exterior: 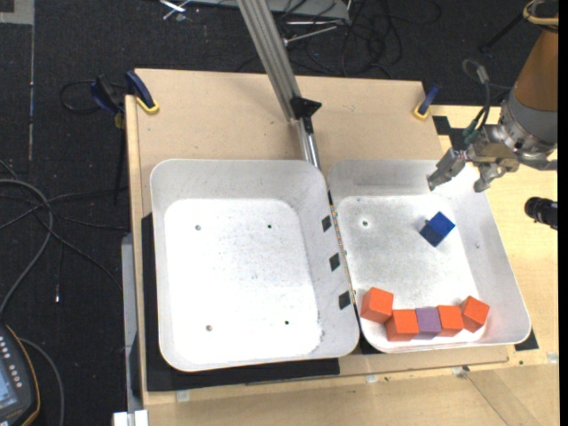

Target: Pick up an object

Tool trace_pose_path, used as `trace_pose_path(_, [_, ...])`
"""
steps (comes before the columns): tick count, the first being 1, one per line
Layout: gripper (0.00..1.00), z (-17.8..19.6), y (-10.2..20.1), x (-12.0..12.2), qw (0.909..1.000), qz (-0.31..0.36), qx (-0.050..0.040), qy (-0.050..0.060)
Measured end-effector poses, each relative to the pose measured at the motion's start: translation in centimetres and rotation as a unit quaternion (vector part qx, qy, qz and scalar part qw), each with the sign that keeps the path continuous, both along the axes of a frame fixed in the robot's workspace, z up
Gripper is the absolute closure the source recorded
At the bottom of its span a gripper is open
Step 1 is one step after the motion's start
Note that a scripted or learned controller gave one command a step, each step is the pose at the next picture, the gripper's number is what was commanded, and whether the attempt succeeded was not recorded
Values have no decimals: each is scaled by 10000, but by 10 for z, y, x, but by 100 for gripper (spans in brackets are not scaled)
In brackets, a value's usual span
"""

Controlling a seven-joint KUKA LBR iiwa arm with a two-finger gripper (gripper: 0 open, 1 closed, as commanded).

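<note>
Pincer (462, 176) spread open and holding nothing above the right bin's (497, 264) far edge, blue block (437, 229) just below it, orange blocks (404, 323) along the near wall

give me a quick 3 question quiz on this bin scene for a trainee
1. True or false: the blue block lies in the right bin.
2. How many orange blocks sit in the row along that bin's near wall? A) two B) four C) six
3. Fill in: the block between the orange ones in that row is ____.

Key
1. True; it lies apart from the row, below the gripper, whose fingers are open and hold nothing.
2. B; four orange blocks.
3. Purple; the purple block is third from the left.
</note>
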State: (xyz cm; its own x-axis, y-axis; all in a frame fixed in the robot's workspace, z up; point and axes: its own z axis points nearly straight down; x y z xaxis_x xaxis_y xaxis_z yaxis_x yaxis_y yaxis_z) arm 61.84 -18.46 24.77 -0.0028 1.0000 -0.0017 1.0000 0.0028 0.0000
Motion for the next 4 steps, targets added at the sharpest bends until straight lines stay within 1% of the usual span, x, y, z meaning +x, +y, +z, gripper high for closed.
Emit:
trace_pose_path(1, [0,-137,-29,-6,10000,-25,13,37])
trace_pose_path(2, [100,-122,-28,-3,10000,-18,-1,-11])
trace_pose_path(3, [100,-124,65,-32,10000,28,28,13])
trace_pose_path(4, [100,-147,74,-48,9999,-25,-32,-97])
